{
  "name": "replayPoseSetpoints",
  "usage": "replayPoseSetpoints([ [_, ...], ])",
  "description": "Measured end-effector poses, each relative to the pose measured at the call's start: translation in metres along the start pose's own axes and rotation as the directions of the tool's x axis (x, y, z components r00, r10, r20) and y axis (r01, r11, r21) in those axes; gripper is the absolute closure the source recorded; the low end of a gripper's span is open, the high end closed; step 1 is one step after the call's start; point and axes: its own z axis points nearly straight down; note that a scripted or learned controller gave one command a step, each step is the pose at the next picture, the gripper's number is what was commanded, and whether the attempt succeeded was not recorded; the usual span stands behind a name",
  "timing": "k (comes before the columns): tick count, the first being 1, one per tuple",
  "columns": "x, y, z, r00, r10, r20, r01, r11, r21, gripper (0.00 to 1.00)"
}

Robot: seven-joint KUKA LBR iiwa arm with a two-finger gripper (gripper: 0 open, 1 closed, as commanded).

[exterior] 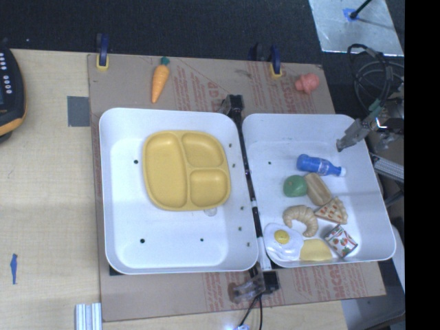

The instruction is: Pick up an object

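Note:
The right bin (pixel 275 133) holds several toy foods. A blue bottle (pixel 319 165) lies on its side, with a green lump (pixel 295 185) and a brown bread roll (pixel 318 188) just below it. Nearer the front are a pizza slice (pixel 331 212), a croissant (pixel 300 217), a fried egg (pixel 282 238), a yellow cheese piece (pixel 315 251) and a small printed carton (pixel 340 242). My gripper (pixel 349 137) hangs at that bin's right rim, up and to the right of the blue bottle and apart from it. Nothing is seen in its grasp.
The left bin (pixel 124 205) bears a yellow divided plate (pixel 185 169). Outside the bins, a toy carrot (pixel 159 81) and a pink lump (pixel 307 82) lie on the cardboard at the back. Cables and arm parts (pixel 375 81) crowd the right side.

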Motion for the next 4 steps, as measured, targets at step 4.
replayPoseSetpoints([
  [4,0.014,-0.032,0.172,1.0,-0.002,-0.001,0.002,1.0,0.002,0.0],
])
